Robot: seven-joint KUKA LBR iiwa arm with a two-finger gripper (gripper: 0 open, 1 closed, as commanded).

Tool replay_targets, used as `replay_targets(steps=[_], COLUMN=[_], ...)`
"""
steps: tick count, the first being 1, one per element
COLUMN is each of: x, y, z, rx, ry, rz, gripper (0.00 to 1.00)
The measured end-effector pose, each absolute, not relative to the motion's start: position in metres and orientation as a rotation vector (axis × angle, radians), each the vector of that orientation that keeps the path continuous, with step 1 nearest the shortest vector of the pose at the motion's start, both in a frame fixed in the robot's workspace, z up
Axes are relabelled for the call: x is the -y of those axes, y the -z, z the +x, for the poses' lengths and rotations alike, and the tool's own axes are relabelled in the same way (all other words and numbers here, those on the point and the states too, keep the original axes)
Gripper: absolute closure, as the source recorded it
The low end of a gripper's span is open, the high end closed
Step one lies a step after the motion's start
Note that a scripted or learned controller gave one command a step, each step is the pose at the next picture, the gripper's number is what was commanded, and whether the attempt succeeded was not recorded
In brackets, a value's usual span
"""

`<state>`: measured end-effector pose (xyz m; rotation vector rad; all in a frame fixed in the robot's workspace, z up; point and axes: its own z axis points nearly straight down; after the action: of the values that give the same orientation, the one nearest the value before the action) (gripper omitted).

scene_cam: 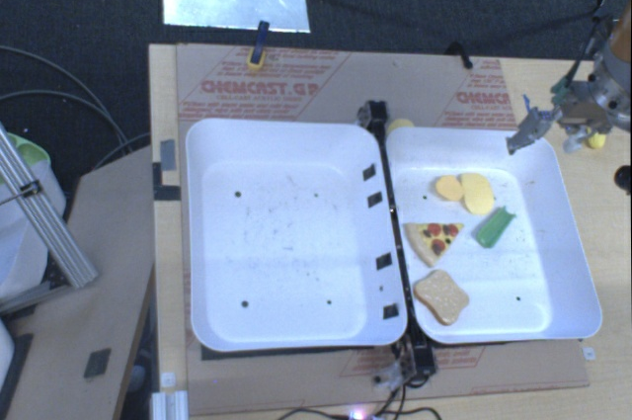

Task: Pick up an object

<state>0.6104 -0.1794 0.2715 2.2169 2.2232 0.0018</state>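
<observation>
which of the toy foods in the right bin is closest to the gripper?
The yellow pieces, at the top of the group, nearest the gripper. The green piece, pizza slice and bread lie lower in the bin.

The hand (523,133) hangs over the right bin's (568,240) far rim; below-left, toy foods (464,191) cluster, with bare floor around them.

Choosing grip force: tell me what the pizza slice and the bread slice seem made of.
Pizza slice: likely moulded plastic toy, matte, flat painted toppings. Bread slice: probably plastic or foam, uniform tan, smooth rounded edges. The view cannot settle hardness.
</observation>
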Motion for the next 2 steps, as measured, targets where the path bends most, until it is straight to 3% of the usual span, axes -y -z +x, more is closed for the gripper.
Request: replay_targets(steps=[1,2], x=[0.158,0.056], y=[-0.095,-0.188], z=[0.581,0.499], rx=[-2.221,-2.236], ry=[-0.003,-0.003], rz=[2.218,2.212], gripper=[0.0,0.0])
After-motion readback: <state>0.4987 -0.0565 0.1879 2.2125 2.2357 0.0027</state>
